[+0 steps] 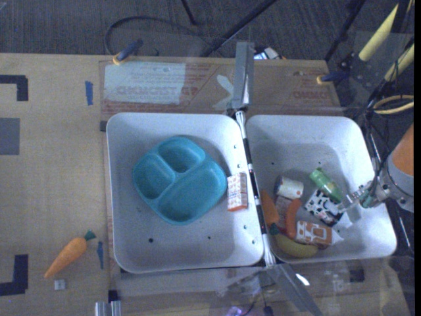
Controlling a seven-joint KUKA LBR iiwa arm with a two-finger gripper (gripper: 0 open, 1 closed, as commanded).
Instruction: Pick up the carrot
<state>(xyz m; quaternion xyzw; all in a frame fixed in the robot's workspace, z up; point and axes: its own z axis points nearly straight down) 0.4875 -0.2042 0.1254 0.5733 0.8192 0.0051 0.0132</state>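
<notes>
Meanwhile lying on the bench (52, 196) outside the left bin (125, 242), near its lower-left corner: carrot (66, 256). Hovering over the right bin (375, 239) beside a green bottle (327, 184): gripper (358, 198), well apart from the carrot, finger state impossible to tell.

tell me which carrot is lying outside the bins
The carrot with a green top on the bench, left of the left bin. The other carrot lies inside the right bin.
</notes>
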